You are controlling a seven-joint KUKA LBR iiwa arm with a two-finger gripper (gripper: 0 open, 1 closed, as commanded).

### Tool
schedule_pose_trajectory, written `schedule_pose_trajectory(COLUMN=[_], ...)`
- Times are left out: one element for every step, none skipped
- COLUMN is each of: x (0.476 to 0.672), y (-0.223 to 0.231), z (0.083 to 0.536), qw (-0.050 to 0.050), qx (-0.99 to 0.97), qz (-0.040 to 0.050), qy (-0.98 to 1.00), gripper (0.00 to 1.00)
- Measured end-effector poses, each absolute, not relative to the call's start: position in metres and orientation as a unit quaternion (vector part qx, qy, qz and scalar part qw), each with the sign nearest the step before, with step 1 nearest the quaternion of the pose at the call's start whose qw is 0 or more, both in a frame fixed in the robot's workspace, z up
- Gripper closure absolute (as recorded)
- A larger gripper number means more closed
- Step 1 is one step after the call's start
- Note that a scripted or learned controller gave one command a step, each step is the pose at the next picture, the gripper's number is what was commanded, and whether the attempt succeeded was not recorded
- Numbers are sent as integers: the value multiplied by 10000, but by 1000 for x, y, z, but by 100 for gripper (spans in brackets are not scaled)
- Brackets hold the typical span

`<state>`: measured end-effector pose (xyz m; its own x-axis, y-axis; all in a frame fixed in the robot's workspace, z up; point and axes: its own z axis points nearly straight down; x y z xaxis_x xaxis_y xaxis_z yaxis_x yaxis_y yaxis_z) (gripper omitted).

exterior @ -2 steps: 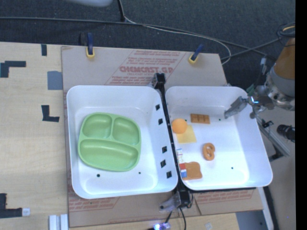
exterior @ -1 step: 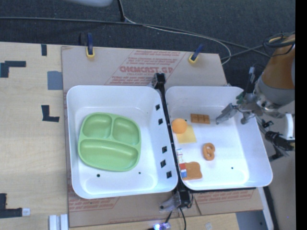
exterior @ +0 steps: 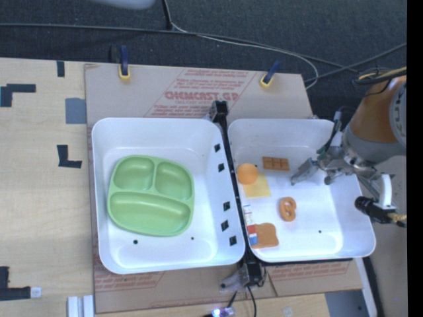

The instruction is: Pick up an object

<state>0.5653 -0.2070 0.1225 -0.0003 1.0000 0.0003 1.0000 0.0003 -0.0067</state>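
The right bin (exterior: 330,132) holds several small items: an orange ball (exterior: 247,173), a yellow slice (exterior: 258,187), a brown waffle piece (exterior: 275,164), an orange pretzel (exterior: 287,209), a toast-coloured piece (exterior: 266,235) and a small red-and-white item (exterior: 250,228). My gripper (exterior: 310,171) hangs over the right half of this bin, right of the waffle piece and above-right of the pretzel. Its fingers stand open, with nothing between them.
The left bin (exterior: 106,132) holds a green divided plate (exterior: 151,195). A black clip strip (exterior: 227,177) runs between the two bins. Cables (exterior: 277,50) cross the dark floor behind the bench. The arm's grey and orange body (exterior: 377,121) stands at the right.
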Motion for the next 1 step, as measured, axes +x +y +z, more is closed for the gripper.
schedule_pose_trajectory(x=[567], y=[-206], z=[136], qw=[10], qx=[-7062], qz=[8], qy=[-7080], gripper=[100])
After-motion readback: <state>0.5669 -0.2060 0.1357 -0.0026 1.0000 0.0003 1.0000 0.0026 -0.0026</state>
